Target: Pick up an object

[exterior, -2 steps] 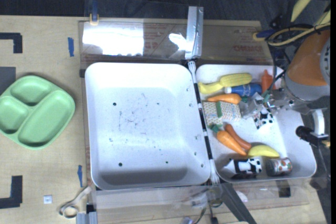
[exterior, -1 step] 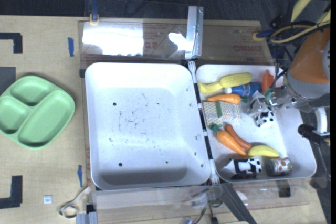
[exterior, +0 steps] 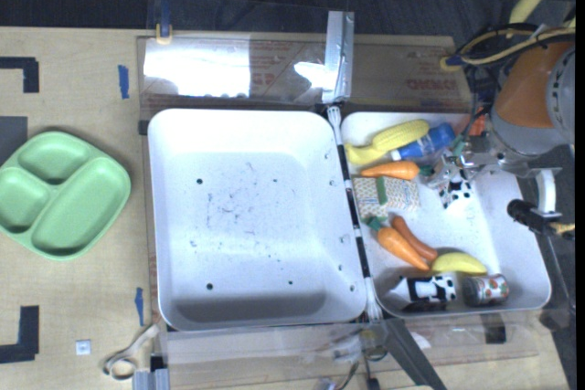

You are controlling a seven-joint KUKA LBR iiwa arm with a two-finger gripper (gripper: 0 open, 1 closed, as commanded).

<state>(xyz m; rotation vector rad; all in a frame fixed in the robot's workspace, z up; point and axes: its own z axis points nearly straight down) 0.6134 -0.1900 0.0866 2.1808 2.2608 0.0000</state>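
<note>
Toy carrots (exterior: 405,239) (orange) in right bin (exterior: 526,283)

My way into the right bin (exterior: 526,283) is crowded: corn (exterior: 396,140), a blue bottle (exterior: 437,139) and a carrot (exterior: 391,170) block its far edge. Two more carrots (exterior: 408,242), a banana (exterior: 459,263), a cow toy (exterior: 430,289) and a can (exterior: 484,289) line its near edge. Bare floor runs along its right edge. The left bin (exterior: 247,196) lies wide open to me.
</note>
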